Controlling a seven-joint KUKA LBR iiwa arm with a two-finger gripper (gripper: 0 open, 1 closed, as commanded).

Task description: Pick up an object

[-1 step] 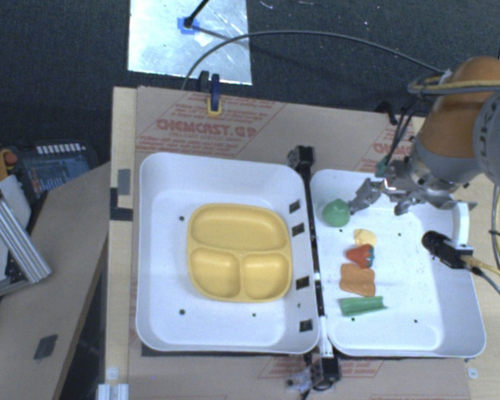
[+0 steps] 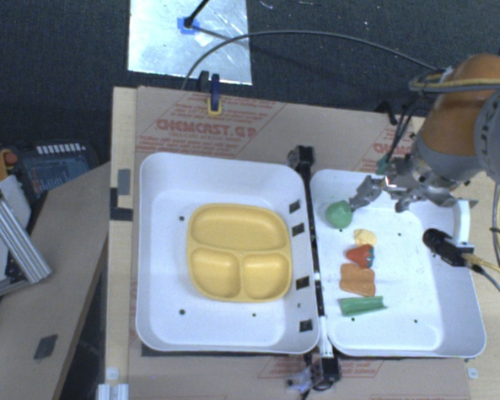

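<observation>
My gripper (image 2: 385, 197) hangs over the back of the right bin (image 2: 458, 318), open, with nothing between its fingers. Its left finger (image 2: 364, 193) points toward a green ball (image 2: 339, 214) lying just below and to the left, apart from it. In front of the ball, in a loose column, lie a small yellow piece (image 2: 364, 237), a red piece (image 2: 359, 255), an orange piece (image 2: 357, 280) and a green stick (image 2: 361, 305).
A yellow three-compartment tray (image 2: 238, 262) sits in the middle of the left bin (image 2: 159, 232). A black divider (image 2: 308, 241) runs between the bins. Bare floor shows in the right half of the right bin.
</observation>
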